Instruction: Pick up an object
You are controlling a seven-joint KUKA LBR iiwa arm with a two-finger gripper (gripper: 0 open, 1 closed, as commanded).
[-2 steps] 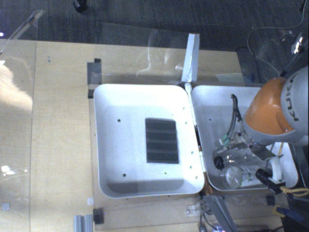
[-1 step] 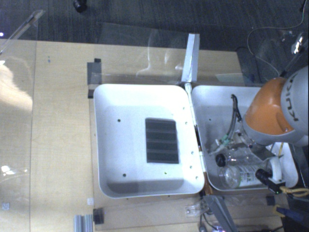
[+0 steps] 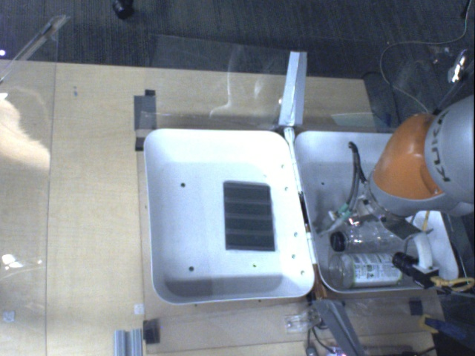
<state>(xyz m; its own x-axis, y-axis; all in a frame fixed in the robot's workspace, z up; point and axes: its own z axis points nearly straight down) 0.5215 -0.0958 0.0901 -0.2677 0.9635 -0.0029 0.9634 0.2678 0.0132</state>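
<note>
Black letters "KU", cut off, on the grey arm (image 3: 454, 143)

A black ribbed pad (image 3: 249, 216), rectangular with four raised bands across it, lies flat near the middle of the left bin (image 3: 185, 236), its long sides roughly parallel to the bin's side walls and clear of every wall. In the right bin (image 3: 323, 169), a clear plastic bottle (image 3: 365, 236) lies on its side with its black cap pointing towards the left bin. Just beside it, nearer the bin's front wall, a labelled clear bottle (image 3: 367, 271) also lies on its side, its label facing up; the print is too small to read.
</note>
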